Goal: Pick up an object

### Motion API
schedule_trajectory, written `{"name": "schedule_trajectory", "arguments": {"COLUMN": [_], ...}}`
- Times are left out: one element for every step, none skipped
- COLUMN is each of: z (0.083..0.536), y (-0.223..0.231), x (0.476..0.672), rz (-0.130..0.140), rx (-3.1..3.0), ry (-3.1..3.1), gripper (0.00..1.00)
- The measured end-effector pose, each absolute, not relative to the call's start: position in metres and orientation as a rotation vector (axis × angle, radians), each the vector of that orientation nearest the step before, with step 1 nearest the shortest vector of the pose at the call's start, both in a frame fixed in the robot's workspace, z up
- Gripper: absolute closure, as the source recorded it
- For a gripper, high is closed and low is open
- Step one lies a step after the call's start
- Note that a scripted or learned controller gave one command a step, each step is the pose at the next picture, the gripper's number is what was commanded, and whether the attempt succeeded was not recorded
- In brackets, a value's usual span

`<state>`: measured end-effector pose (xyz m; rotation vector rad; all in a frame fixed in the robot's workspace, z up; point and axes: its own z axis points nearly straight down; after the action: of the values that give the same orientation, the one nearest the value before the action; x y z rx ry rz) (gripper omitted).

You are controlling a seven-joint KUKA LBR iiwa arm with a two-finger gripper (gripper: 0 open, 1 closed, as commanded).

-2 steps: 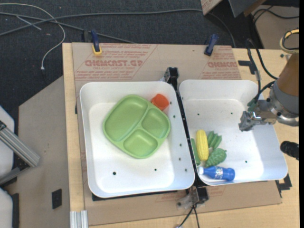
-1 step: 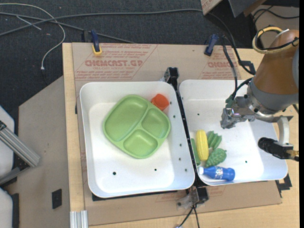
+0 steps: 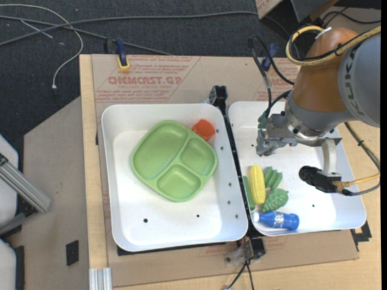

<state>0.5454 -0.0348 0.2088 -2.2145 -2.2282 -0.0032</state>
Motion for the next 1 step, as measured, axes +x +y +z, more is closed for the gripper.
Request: {"name": "schedule_trajectory", "arguments": {"z": [0.2044], "y": [0.0188], "x": [0.5640], "rz": [-0.003], "rx": [-2.217], "ry": [-2.227], "gripper": [1.00]}}
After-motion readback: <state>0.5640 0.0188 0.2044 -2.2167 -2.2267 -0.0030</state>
